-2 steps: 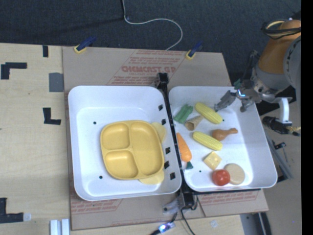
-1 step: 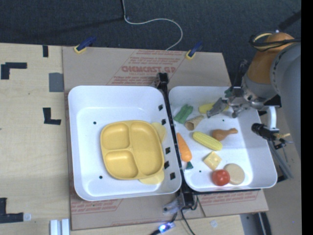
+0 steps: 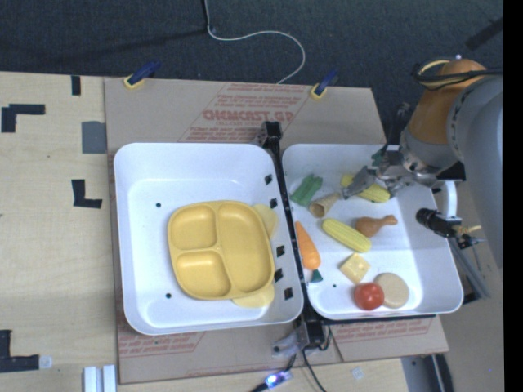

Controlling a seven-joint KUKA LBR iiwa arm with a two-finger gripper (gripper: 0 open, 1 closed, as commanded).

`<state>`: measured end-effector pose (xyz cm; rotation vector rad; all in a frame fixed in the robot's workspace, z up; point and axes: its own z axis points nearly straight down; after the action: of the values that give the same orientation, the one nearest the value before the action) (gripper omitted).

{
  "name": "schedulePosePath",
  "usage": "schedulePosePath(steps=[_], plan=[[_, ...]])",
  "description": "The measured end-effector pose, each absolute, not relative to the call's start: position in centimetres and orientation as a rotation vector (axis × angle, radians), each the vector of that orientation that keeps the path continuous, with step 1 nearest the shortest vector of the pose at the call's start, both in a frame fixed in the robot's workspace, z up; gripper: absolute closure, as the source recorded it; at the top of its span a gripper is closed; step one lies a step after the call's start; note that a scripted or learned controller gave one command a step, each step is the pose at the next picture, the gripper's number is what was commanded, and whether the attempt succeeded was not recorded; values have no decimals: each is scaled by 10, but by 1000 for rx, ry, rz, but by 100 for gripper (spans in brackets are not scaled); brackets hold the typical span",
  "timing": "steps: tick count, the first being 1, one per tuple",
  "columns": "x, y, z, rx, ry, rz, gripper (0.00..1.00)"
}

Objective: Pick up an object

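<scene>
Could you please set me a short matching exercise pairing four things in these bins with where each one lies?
Things:
1. yellow divided plate
2. carrot
3. tomato
4. green pepper

Places:
A. near front edge of the right bin
B. in the left bin
C. upper left part of the right bin
D. along the right bin's left wall

Pairs: 1-B, 2-D, 3-A, 4-C

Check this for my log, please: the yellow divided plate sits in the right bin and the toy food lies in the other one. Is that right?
Not quite. In the camera view the yellow divided plate sits in the left bin, not the right one. The toy food, such as the carrot and the corn cob, lies in the other one, the right bin.
</scene>
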<state>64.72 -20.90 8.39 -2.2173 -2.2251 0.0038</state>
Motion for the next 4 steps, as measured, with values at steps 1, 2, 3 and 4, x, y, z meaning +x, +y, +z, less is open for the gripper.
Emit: schedulePosePath(steps=[1,2,3,4], plan=[[646,-209,93,-2210,-2222,12,100],[650,-209,157,-2223,-2226,-5,100],[651,-208,222,-2223,-2227,-5,100],[651,-208,224,-2220,-2223,1,100]])
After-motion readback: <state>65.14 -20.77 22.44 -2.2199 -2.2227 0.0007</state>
